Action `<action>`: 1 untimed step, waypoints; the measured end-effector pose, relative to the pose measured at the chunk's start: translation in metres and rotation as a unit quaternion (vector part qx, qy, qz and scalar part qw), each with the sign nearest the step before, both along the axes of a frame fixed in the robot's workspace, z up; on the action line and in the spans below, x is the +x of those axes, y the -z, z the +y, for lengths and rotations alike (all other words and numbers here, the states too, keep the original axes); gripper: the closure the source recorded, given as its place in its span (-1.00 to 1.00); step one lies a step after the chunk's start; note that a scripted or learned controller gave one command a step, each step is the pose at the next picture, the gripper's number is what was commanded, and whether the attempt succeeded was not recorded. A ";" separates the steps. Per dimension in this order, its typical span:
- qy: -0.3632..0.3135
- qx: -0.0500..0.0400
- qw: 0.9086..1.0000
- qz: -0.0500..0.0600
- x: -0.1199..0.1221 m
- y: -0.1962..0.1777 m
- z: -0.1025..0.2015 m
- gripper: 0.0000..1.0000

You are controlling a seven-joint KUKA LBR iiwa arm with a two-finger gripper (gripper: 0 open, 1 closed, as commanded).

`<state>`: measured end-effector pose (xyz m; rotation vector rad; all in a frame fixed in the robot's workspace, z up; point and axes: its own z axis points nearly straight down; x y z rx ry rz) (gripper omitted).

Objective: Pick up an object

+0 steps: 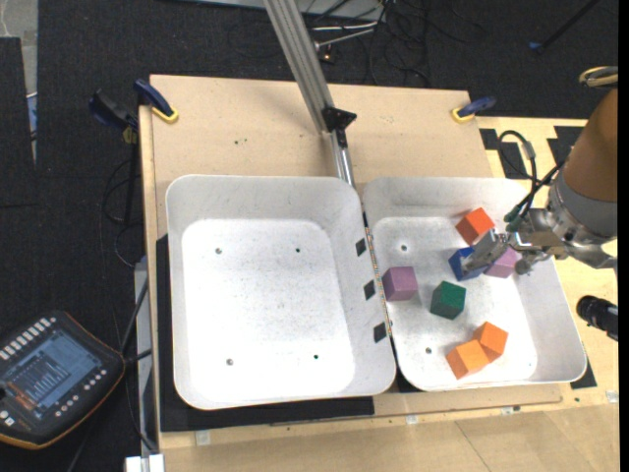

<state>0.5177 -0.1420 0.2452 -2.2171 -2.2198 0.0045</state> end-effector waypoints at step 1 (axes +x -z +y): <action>0.001 0.000 1.000 -0.002 0.001 -0.002 0.000 -1.00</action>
